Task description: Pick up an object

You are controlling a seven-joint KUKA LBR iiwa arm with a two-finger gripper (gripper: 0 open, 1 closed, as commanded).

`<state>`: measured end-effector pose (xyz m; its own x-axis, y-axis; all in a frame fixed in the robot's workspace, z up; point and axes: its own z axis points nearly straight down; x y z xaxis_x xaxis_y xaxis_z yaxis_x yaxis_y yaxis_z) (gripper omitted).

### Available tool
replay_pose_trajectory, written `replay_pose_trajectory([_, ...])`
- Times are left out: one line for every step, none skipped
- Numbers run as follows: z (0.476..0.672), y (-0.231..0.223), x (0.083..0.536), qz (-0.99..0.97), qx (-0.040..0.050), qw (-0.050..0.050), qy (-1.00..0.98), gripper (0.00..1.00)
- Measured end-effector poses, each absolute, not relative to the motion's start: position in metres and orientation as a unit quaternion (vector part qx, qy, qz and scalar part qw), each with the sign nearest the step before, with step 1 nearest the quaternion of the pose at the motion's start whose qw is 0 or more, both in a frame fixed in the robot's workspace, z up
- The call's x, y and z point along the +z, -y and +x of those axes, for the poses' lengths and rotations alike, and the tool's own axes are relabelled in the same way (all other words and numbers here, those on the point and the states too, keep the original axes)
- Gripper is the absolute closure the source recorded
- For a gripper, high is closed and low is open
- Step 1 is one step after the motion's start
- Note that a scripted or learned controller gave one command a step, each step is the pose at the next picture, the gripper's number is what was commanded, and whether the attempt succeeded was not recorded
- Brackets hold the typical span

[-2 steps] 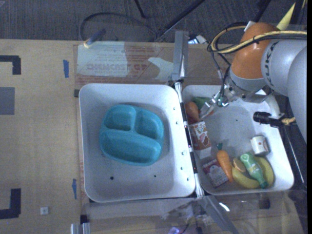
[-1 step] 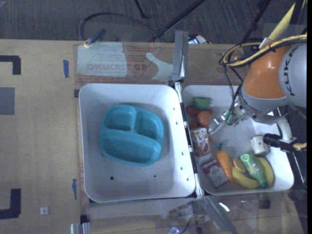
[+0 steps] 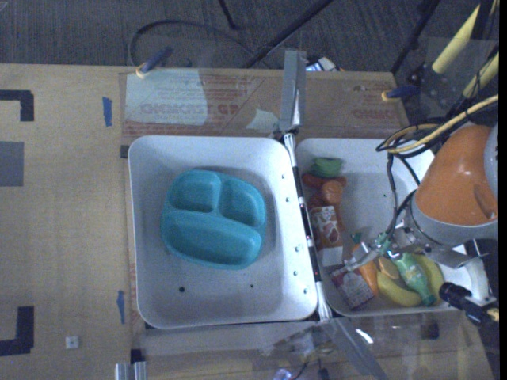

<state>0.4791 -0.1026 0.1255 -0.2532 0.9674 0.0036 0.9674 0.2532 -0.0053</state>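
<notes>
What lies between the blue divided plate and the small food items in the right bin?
In the camera view, the bare white floor of the left bin and the shared bin walls separate the blue divided plastic plate from the red-and-white food packet.

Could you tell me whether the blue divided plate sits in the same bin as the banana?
No, the blue divided plate lies in the left bin; the banana is in the right bin.

The desk (image 3: 63,212) is pale wood, marked with black corner tape and short strips of blue tape. Two shallow white bins sit directly on it, side by side and touching along a metal divider. The right bin (image 3: 360,161) lies under the gripper (image 3: 366,253); the left bin (image 3: 154,291) lies just left of it. A flattened cardboard sheet (image 3: 198,105) lies beyond both bins.
</notes>
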Motion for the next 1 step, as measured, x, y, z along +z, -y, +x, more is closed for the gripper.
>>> replay_pose_trajectory([0.49,0.127,0.2081,-0.57,0.0005,0.001,0.821,0.0])
